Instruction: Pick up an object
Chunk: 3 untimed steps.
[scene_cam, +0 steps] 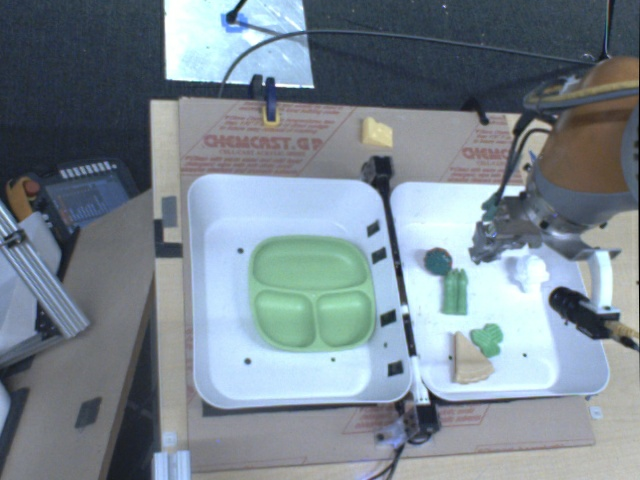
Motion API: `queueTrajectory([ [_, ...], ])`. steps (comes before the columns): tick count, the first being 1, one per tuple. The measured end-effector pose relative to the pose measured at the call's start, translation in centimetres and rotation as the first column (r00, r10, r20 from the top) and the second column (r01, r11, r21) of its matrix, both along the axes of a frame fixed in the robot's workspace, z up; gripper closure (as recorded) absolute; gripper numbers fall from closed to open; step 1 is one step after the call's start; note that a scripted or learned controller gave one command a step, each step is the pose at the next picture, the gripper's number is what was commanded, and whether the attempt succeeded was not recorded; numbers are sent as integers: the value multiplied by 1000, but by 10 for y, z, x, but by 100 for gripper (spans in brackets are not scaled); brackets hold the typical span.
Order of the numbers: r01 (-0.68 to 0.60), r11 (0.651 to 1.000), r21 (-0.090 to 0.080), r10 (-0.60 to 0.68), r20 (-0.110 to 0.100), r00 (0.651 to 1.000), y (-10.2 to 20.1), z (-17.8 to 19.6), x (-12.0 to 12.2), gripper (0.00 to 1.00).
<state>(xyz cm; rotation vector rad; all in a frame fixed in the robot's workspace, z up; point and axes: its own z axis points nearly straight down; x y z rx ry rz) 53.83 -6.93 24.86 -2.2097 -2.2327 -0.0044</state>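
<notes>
A: Item one, largest: the left bin [215, 268], frame centre-left, held a green divided plate [312, 293]. What did you log beside it?

B: The right bin [570, 368], with the arm [590, 138] entering from the upper right. You had the gripper [492, 240] low over that bin's upper part; its opening I cannot tell from this slant.

A: Candidates for pickup, in order of size?

B: A tan wedge [470, 360] at lower centre of the right bin, touching a green clump [488, 338]. A green upright block [456, 292] above them. A white lump [527, 268] just right of the gripper. A dark teal ball [438, 261] near the divider.

A: Risks, in your judgement?

B: The white lump was hard to read against the white floor, so you could have closed on nothing. The ball looked liable to roll away from a touch. The wedge and clump touched, so one might have dragged the other.

A: Obstructions?

B: A black fitting [578, 310] at the bin's right rim. A yellow piece [377, 131] lay outside, upper centre.
</notes>
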Motion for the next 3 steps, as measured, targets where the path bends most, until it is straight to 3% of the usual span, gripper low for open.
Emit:
queueTrajectory([
  [3,-1,1000,1,1,0,1000,163,-21,-8,100],
])
